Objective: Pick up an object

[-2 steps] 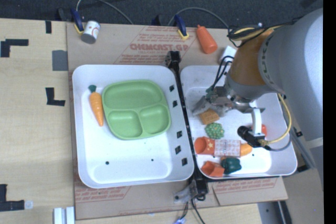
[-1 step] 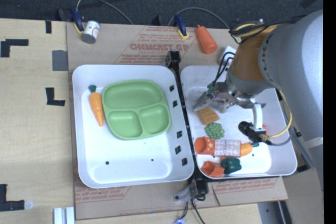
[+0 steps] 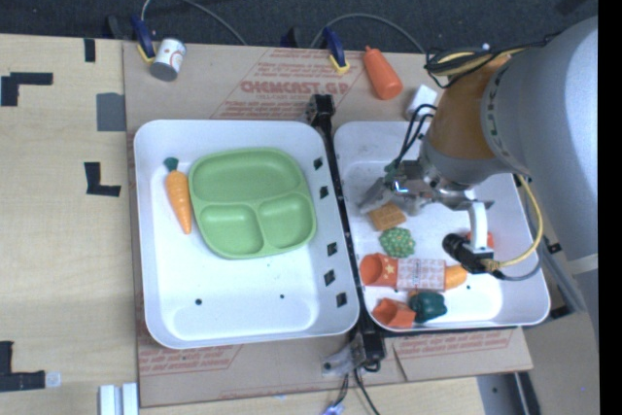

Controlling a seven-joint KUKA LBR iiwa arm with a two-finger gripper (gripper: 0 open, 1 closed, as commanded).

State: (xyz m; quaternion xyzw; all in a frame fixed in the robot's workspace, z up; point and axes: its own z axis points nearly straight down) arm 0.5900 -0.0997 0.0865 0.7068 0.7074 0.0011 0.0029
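While the tool (image 3: 394,190) hangs low in the right bin (image 3: 515,311), a tan cracker-like piece (image 3: 387,214) lies just below it, touching or nearly; I cannot tell its opening.

Two white bins: left bin (image 3: 155,287), right bin (image 3: 515,311). One green divided plate (image 3: 255,201) in the left bin, one toy carrot (image 3: 178,194) at its left. Right bin, near side: one tan cracker-like piece (image 3: 386,215), one green bumpy piece (image 3: 396,241), one red-and-white patterned packet (image 3: 420,272), one dark green item (image 3: 429,305), a few orange pieces, count unclear. Far of the bins, on the board: one orange cone-like toy (image 3: 383,73), one small white can (image 3: 168,57), two blue clamps (image 3: 145,38) (image 3: 336,53).
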